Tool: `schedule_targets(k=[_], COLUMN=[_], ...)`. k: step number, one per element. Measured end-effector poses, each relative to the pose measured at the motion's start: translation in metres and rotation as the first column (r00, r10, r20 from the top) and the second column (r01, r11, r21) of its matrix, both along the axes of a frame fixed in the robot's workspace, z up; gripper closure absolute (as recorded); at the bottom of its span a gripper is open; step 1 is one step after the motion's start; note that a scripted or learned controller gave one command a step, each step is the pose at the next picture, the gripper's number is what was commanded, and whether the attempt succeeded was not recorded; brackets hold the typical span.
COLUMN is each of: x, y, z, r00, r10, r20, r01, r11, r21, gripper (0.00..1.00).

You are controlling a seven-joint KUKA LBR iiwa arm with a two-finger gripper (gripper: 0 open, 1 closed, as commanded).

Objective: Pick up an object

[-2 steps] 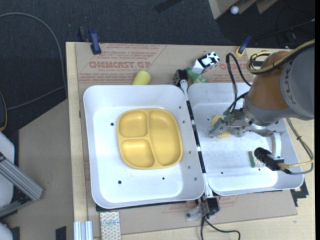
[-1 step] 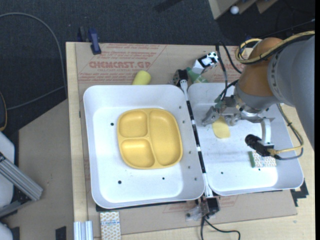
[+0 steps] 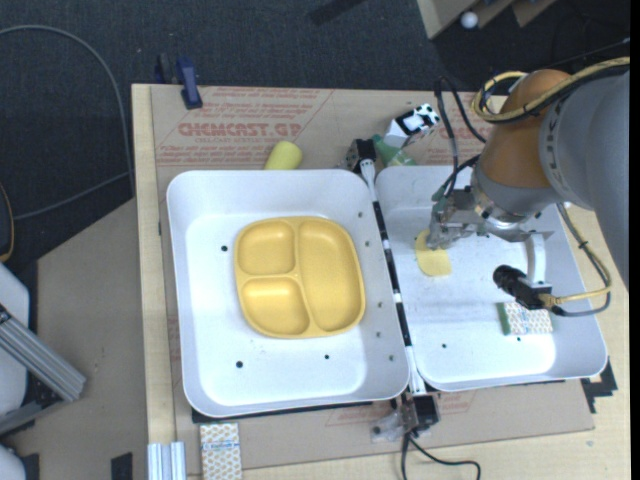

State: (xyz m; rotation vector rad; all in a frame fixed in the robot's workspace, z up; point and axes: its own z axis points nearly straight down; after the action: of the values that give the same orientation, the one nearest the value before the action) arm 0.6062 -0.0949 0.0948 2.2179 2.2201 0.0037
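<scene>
Over the right bin (image 3: pixel 480 353), near its left wall, the gripper (image 3: pixel 443 226) is seen lowered from the arm (image 3: pixel 590 138), which reaches in from the right with its orange band turned toward the camera. Whether the gripper is wide or narrow cannot be told from this angle.

A small pale yellow block (image 3: pixel 434 262) is seen lying on the floor of the same bin, directly below the gripper in the view and very close to it (whether the two are touching cannot be judged). Nearer the bin's right side, well apart from the block, a flat green-and-white patterned packet (image 3: pixel 526 318) is laid on the floor.

The left bin (image 3: pixel 200 268) is occupied by a yellow divided plate (image 3: pixel 298 276) of three compartments, set flat near the middle.

Outside the bins, a yellow cylinder (image 3: pixel 283 155) is found on the printed cardboard sheet (image 3: pixel 250 123) just beyond the left bin's far rim. A blue clamp (image 3: pixel 188 83) is fixed at the sheet's far edge, and a second patterned packet (image 3: pixel 220 449) is placed beyond the left bin's near rim.
</scene>
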Motion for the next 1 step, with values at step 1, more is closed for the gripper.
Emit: schedule_targets(k=[1], x=[-0.0193], y=[-0.0027], z=[0.0], r00=[1.0], r10=[-0.002], r20=[-0.007], r01=[0.002], r11=[1.0], r21=[0.002], gripper=[1.0])
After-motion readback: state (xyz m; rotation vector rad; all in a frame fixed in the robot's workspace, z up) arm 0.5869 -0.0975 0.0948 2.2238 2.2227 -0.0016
